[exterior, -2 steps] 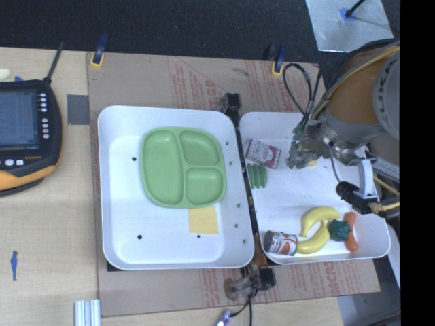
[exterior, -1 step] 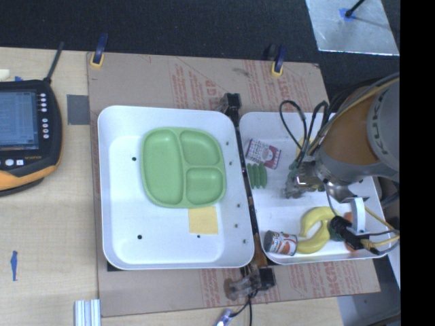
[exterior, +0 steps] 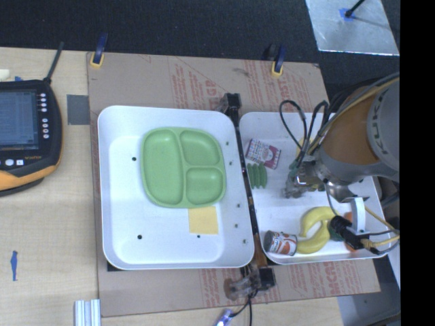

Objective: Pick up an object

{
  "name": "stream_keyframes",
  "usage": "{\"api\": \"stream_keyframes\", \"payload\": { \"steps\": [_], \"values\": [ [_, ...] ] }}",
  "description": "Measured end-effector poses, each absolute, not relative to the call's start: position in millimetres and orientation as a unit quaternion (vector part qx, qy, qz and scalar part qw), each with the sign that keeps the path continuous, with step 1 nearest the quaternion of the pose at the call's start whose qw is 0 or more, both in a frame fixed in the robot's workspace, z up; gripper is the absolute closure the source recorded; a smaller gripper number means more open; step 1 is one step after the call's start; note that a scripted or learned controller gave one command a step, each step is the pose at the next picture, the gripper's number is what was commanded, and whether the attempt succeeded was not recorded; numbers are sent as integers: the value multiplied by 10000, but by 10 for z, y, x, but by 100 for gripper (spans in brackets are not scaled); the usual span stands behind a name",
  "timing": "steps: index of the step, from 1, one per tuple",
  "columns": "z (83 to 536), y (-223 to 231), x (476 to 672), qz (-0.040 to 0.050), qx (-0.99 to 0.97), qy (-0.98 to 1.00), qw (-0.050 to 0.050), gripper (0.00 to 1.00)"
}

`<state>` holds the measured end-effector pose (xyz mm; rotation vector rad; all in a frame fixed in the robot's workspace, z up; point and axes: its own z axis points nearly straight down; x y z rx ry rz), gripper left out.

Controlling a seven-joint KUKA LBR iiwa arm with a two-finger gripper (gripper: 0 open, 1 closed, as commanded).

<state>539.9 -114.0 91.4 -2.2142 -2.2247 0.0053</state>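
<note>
Right bin [exterior: 272, 124]: gripper [exterior: 299, 182] low over the bin's middle floor; whether it is open or closed cannot be made out, and nothing is visibly held. Pink packet [exterior: 262, 153] and green item [exterior: 257, 175] near the left wall. Banana [exterior: 314, 228] and small can [exterior: 280, 242] at the near edge. Left bin [exterior: 115, 182]: green divided plate [exterior: 182, 166], yellow square [exterior: 203, 220] just below it.

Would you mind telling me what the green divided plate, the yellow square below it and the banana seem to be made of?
The green divided plate looks like moulded plastic, matte, with smooth rounded compartment ridges. The yellow square lies flat with an even, dull colour, so perhaps a sponge or foam pad, though I cannot be sure. The banana has a uniform, slightly glossy yellow, which suggests a plastic toy.
</note>
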Motion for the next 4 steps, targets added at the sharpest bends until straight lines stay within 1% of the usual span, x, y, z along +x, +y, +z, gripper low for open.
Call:
{"api": "stream_keyframes", "payload": {
  "steps": [1, 2, 3, 4],
  "values": [
    [920, -1590, 5750, 8, -7065, -7077, 6, 0],
    [923, -1645, 6406, 5, -7059, -7083, 8, 0],
    [921, -2125, 6233, 11, -7065, -7077, 19, 0],
    [1422, -2122, 5988, 5, -7065, -7077, 19, 0]
  ]
}}
